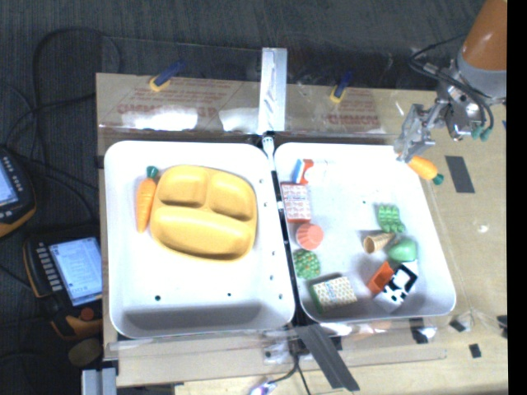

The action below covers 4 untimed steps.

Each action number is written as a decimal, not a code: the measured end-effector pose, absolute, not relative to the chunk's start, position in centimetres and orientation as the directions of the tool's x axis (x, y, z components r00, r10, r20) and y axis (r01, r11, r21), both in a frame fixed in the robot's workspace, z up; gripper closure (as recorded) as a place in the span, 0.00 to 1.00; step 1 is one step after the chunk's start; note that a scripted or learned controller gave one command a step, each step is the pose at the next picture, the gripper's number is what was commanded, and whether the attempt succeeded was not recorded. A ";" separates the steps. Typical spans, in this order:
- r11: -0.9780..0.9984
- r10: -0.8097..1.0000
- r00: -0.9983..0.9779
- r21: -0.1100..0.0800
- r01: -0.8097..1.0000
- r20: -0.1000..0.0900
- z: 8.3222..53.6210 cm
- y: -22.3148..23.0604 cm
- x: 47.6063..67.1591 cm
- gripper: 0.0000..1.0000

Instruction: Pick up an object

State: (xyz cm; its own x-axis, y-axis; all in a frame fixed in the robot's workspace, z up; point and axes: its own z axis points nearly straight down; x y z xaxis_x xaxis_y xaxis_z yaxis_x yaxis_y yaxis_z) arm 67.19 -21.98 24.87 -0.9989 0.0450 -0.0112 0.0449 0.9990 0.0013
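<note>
My gripper [410, 146] hangs over the far right corner of the right bin [440, 245], at the end of the grey arm with its orange band [487, 35]. A small orange-yellow object [423, 168] sits just below the gripper at the bin's rim; I cannot tell whether it is held. Inside the right bin lie a red-and-white carton [296, 202], a pink disc [310, 236], a green berry-like piece [306, 263], a patterned box [333, 290], a green block [389, 217], a tan cone [377, 242], a green ball [403, 250], an orange block [380, 278] and a black-and-white piece [400, 285].
The left bin [123, 295] holds a large yellow divided tray [203, 211] and a carrot [145, 201]. A metal divider post [272, 89] stands behind the seam between the bins. Cables and devices [70, 270] lie off the bench to the left.
</note>
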 end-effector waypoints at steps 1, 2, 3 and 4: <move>0.999 0.045 -0.999 0.001 0.045 -0.011 24.9 -22.0 67.2 0.00; 0.982 0.190 -0.982 0.000 0.190 -0.005 9.5 -19.3 64.9 0.00; 0.992 0.124 -0.992 -0.001 0.124 -0.009 8.9 -12.8 65.8 0.00; 0.999 0.037 -0.999 -0.004 0.037 -0.011 9.0 -15.9 60.7 0.00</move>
State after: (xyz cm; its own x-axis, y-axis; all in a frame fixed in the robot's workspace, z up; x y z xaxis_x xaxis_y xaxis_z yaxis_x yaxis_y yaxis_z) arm 60.69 -15.94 8.99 -0.9993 0.0366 -0.0113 0.0366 0.9993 -0.0036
